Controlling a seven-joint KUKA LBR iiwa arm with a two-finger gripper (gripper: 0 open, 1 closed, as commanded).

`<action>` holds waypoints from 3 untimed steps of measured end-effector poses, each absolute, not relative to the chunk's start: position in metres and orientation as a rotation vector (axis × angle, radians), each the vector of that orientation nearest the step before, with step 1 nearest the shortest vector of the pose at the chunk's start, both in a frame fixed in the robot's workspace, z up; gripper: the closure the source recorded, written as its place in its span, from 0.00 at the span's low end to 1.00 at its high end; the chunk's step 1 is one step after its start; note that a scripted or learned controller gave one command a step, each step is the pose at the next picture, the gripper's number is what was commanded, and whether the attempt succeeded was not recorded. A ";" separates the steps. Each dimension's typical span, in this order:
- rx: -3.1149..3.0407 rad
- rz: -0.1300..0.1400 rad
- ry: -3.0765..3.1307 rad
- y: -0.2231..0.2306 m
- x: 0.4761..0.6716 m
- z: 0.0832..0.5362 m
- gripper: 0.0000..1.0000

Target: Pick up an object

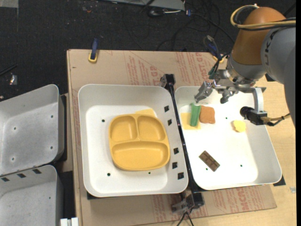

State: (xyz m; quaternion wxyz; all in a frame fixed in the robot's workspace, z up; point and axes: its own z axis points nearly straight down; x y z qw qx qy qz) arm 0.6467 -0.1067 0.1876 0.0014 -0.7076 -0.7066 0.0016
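Spread apart and holding nothing, the two-finger metal claw (214,92) is seen hanging over the far part of the right shallow white bin (263,166), carried by the grey arm with its orange band (254,32), which reaches in from the right. Just below the claw, a green upright block (195,115) is seen beside a yellow flat piece (186,120) on its left and touching an orange-brown soft-looking lump (208,115) on its right. A small pale yellow chunk (239,126) is found further right, near a black fitting (251,114) at the bin's wall. A brown chocolate-like bar (209,160) lies tilted nearer the front of the same bin, well apart from the others. In the left shallow white bin (91,173), a yellow plastic tray with three compartments (139,142) is set flat, with a pale yellow sheet (147,112) showing at its far edge. Both bins are borne by the brown board counter (122,65), on whose far left edge a blue-and-yellow clamp (94,51) is fixed.
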 end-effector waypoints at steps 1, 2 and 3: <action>-2.217 0.003 -2.223 -0.103 0.654 0.141 0.00; -2.220 -0.001 -2.226 -0.103 0.655 0.154 1.00; -2.227 -0.006 -2.225 -0.113 0.657 0.205 1.00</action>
